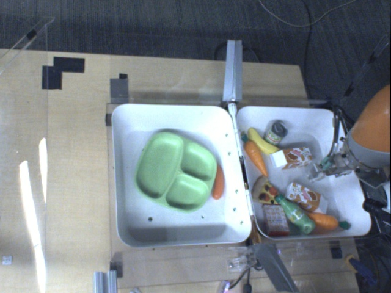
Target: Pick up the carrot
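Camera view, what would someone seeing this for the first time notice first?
The big green divided plate in the left bin stands out most, with an orange carrot lying against its right edge. Next comes the crowded right bin, holding another carrot, a banana and a green bottle. The claw is over that bin's right side.

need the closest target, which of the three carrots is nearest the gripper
The carrot at the right bin's front edge, beside the green bottle, below the gripper. The others lie near the divider and in the left bin.
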You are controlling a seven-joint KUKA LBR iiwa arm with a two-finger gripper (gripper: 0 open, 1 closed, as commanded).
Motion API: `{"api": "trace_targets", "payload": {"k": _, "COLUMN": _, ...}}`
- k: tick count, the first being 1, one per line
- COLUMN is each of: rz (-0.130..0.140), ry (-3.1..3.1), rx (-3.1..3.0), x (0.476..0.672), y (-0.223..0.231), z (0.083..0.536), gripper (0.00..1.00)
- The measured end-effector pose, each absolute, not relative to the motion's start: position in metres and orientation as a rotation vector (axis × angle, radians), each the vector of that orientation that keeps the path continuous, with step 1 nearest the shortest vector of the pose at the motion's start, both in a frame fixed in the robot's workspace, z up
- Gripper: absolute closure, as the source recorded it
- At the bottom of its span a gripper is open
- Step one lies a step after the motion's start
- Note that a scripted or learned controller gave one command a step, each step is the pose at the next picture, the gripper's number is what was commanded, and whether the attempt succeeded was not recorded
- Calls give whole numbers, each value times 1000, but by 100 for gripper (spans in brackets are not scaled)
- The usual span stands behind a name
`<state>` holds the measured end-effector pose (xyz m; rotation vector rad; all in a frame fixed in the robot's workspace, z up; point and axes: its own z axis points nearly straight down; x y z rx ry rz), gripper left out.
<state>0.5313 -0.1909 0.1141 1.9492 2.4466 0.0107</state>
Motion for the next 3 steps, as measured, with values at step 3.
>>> {"api": "trace_targets", "payload": {"k": 3, "rz": 12, "ry": 2809, "rx": 1365, "x": 498, "y": -163, "z": 102, "gripper": 0}}
